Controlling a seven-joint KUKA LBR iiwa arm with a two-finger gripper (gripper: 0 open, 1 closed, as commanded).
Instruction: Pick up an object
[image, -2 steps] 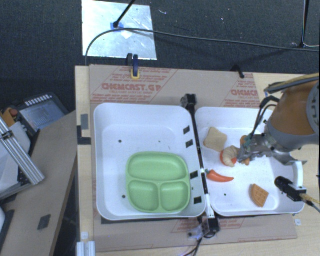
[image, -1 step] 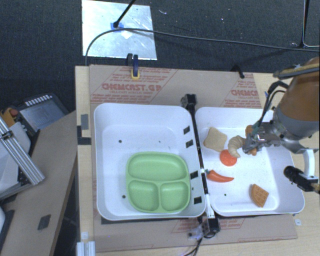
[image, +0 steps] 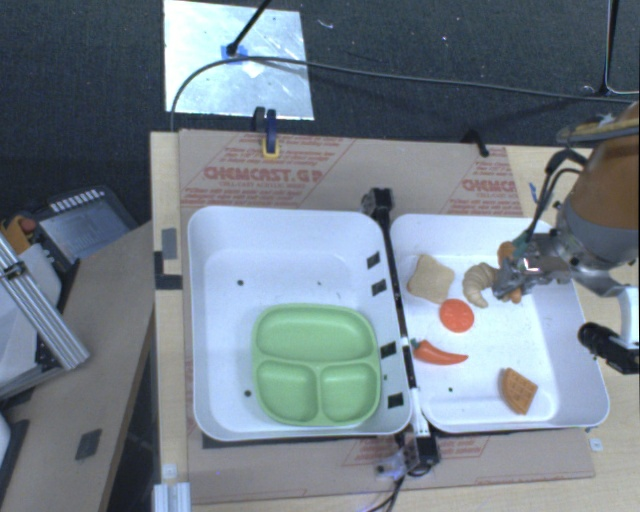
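Two shallow white plastic bins side by side on a brown cardboard-covered bench. In the left bin, a smooth pale green plastic plate with three rounded compartments. In the right bin, all placed relative to the flat round orange-red slice at its middle: just above and left, a tan, rough-edged bread-like piece; just up and right, a curved beige croissant-shaped toy; just below, a glossy red-orange chili-shaped piece; well down and right, a ridged golden waffle-like wedge. Metal two-finger gripper of the grey arm up and right of the slice, just beside the croissant's right end; open or closed, cannot tell.
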